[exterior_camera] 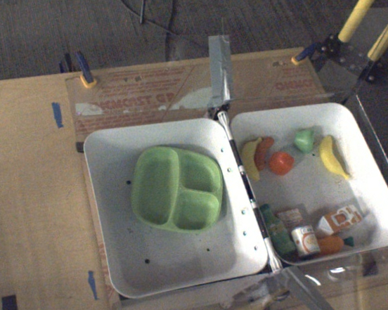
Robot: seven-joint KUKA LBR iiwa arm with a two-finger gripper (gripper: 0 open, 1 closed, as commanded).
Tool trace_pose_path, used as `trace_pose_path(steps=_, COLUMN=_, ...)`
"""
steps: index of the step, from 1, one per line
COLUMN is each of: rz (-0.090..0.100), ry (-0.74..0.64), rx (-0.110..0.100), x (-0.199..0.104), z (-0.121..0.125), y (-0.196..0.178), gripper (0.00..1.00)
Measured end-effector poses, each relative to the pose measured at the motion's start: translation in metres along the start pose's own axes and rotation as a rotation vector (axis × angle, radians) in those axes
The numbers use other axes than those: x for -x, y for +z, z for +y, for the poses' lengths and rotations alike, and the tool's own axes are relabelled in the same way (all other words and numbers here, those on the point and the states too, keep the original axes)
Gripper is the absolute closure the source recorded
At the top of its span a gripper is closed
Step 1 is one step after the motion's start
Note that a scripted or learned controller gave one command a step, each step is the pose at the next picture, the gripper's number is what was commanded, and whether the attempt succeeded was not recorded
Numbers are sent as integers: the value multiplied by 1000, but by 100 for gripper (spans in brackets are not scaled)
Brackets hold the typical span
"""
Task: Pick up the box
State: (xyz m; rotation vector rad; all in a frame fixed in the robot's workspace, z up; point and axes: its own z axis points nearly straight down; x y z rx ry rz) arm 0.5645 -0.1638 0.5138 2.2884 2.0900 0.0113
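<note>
1. Two white bins sit side by side on the table; the left bin (110, 218) holds a green divided plate (178, 187), lying flat near its middle.
2. The box (305, 240) – small, white and orange – stands in the right bin (375, 183), near the front wall and left of centre.
3. Around the box: a green bottle (276, 230) just beside it on the left, an orange carrot-like piece (331, 244) touching its right side, and a tilted carton (341, 219) near it to the right.
4. Further back lie a red tomato (281, 163), a green pepper (305, 140) and a banana (331, 157) – well apart from the box.
</note>
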Motion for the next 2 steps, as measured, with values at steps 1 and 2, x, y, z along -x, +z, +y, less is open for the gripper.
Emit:
trace_pose_path(steps=1, rz=0, ry=-1, rx=0, x=-1, z=0, y=0, gripper=0)
trace_pose_path(steps=2, rz=-3, ry=-3, rx=5, x=-1, z=2, y=-11, gripper=100)
